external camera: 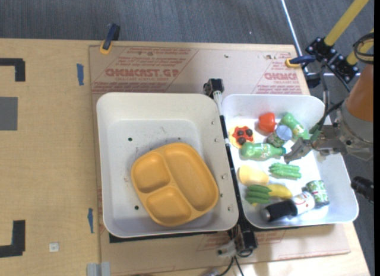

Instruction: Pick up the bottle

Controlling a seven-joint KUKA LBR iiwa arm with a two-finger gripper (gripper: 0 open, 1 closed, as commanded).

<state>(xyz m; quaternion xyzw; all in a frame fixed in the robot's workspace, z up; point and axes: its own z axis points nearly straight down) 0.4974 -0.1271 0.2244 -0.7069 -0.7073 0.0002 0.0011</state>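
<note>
Camera view: smooth black-capped bottle (289, 207)

A grey carpet floor (178, 5) lies at the far side; a tan bench top (44, 150) spreads left and near.

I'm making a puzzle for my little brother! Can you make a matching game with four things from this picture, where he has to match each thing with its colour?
Things:
1. divided plate in the left bin
2. tomato near the right bin's far end
3. bottle's cap at the right bin's near edge
4. clamp on the cardboard's far left corner

Colours:
A. black
B. yellow-orange
C. blue and yellow
D. red

Right pairs: 1-B, 2-D, 3-A, 4-C
</note>
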